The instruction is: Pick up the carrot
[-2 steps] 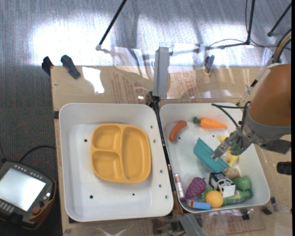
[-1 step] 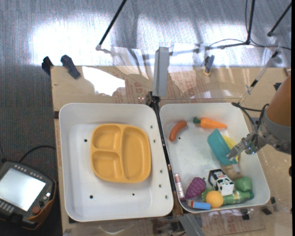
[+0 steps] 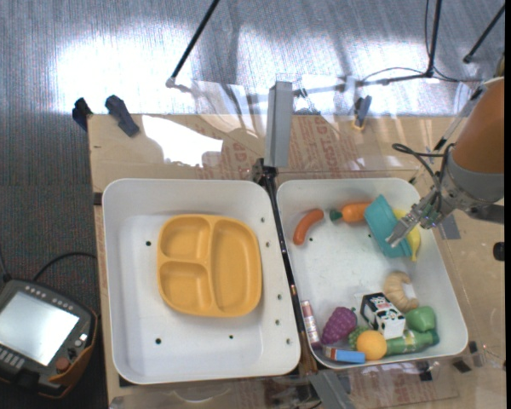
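Carrot [image 3: 355, 212] isn't grabbed yet, since your fingers [image 3: 406, 229] (can't tell if they're spread or pinched) sit by the teal cup [image 3: 381, 221] while it lies just left of that cup in the right bin [image 3: 341, 267].

I'm seeing two white bins: the left bin [image 3: 119, 313] carries a yellow-orange divided plate [image 3: 209, 264]. In the right bin [image 3: 341, 267], near the far edge, the carrot [image 3: 354, 212] reads bright orange with a dark green top, and beside it lies an orange-red sausage [image 3: 307, 225]. A teal cup [image 3: 381, 224] sits by the right edge. At the near edge I've got a purple grape bunch [image 3: 338, 324], a black-and-white patched cow carton [image 3: 383, 312], an orange ball [image 3: 371, 344], a green pepper [image 3: 422, 319] and a tan croissant [image 3: 399, 287].
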### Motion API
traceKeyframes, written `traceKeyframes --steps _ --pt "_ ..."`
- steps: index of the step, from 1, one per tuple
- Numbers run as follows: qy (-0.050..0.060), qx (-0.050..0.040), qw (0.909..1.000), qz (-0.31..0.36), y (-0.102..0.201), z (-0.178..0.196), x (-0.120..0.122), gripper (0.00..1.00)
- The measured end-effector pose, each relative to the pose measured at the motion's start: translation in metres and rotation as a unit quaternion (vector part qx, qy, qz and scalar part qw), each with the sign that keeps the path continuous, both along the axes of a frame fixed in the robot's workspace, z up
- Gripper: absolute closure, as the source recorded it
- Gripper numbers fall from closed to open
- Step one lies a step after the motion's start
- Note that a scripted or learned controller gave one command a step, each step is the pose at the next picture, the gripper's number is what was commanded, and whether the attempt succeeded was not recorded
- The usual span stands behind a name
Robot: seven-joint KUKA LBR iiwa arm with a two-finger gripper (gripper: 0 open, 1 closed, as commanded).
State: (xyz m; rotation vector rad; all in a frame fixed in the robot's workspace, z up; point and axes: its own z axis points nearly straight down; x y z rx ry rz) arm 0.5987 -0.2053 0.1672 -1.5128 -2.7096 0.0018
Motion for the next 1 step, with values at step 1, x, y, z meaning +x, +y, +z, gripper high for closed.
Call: traceKeyframes --steps 1 --pt "0.01 0.0094 0.9859 -0.167 0.0226 -0.0506 0.0226 1.0"
